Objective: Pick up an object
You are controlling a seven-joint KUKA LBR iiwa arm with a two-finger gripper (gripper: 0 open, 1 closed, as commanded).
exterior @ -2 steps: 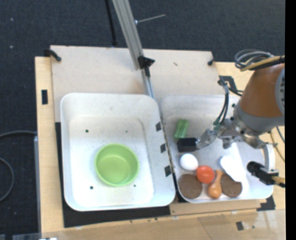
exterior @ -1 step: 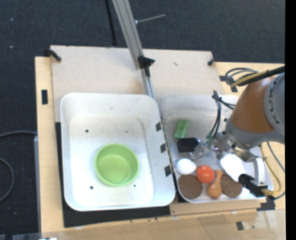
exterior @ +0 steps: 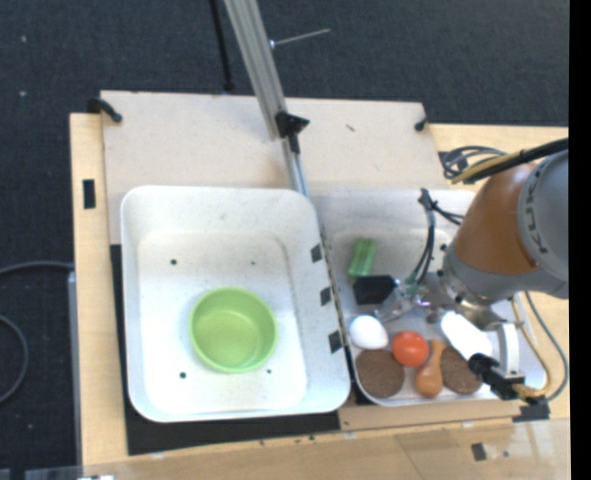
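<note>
On the counter (exterior: 90, 298), the left bin (exterior: 160, 218) holds one green bowl (exterior: 234, 329), upright near its front. The right bin (exterior: 385, 213) holds a green block (exterior: 362, 257) toward the back, a black block (exterior: 373, 289) just in front of it, then along the front a white egg (exterior: 368, 332), a brown disc (exterior: 380, 372), a red tomato (exterior: 409, 348), a tan pear-shaped piece (exterior: 430, 374) and a second brown disc (exterior: 459, 376). The gripper (exterior: 415, 293) (partly masked by the wrist) sits low beside the black block; whether it is open or closed cannot be determined.
</note>
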